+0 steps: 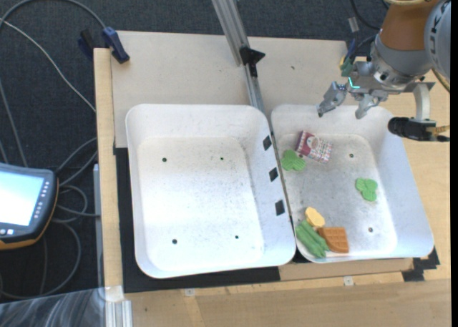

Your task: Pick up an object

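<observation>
While gripper [348, 103] hovers, packet [314, 147] below-left

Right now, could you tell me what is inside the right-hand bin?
The right-hand bin holds a small maroon packet, two green pieces, a yellow piece, a green strip and an orange waffle-like piece. Nothing looks covered.

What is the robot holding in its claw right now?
Nothing. The end effector is open above the right bin's far edge, with no toy between its fingers.

end effector [346, 103] open, empty
</observation>
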You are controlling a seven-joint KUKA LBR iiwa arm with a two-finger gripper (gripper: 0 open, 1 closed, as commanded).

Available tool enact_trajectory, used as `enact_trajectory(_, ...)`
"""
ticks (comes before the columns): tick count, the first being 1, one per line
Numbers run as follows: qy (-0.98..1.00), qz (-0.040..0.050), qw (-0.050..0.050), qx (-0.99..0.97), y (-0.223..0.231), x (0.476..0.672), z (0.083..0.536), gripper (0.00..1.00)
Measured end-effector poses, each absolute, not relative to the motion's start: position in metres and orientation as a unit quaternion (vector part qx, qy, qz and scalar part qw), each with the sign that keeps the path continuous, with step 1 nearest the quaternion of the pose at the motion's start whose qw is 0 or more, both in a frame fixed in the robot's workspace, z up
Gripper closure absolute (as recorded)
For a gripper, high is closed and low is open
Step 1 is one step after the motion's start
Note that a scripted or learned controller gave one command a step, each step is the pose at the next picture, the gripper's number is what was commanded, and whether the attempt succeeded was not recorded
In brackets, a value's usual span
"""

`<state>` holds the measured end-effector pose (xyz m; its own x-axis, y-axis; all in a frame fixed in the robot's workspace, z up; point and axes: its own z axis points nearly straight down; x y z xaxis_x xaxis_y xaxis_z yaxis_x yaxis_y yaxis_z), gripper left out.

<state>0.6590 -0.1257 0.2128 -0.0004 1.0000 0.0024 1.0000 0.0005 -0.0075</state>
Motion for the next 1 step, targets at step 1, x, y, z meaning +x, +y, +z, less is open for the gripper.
enact_trajectory(1, -0.708, 0.0006, 0.001, -0.707, -0.1258, 0.66, 0.2164, 0.0)
